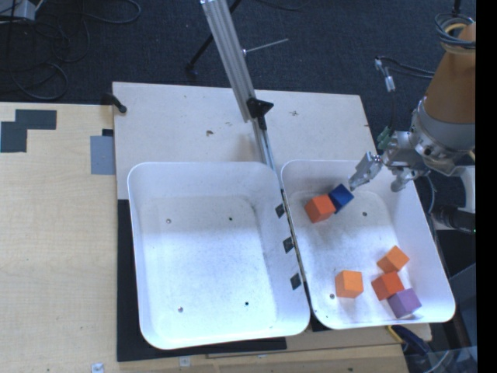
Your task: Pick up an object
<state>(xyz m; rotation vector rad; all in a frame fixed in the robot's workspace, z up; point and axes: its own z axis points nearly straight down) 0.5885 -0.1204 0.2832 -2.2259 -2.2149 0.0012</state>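
- Blue cube (341,197): small, matte, corner-on to the camera, lying in the right bin (435,259) toward 11 o'clock of its floor.
- Touching or nearly touching an orange-red cube (319,207) at its 8 o'clock side.
- Set just at 8 o'clock from the gripper (383,174), close under the near fingertip (362,176); not between the fingers, contact impossible to judge.
- Fingers spread apart, one slanting down toward the blue cube, the other (404,179) hanging over the bin's far rim; nothing pinched between them.
- Arm (453,80) entering from 3 o'clock, orange band above a grey wrist, gripper tilted down and toward 9 o'clock over the bin's far edge.
- Elsewhere in the right bin, clustered toward 5 o'clock: an orange cube (349,283), a second orange cube (394,259), a red cube (387,285) and a purple cube (404,302), the last three packed close, all well apart from the gripper.
- Left bin (147,208) alongside at 9 o'clock, white with dark speckling on its floor.
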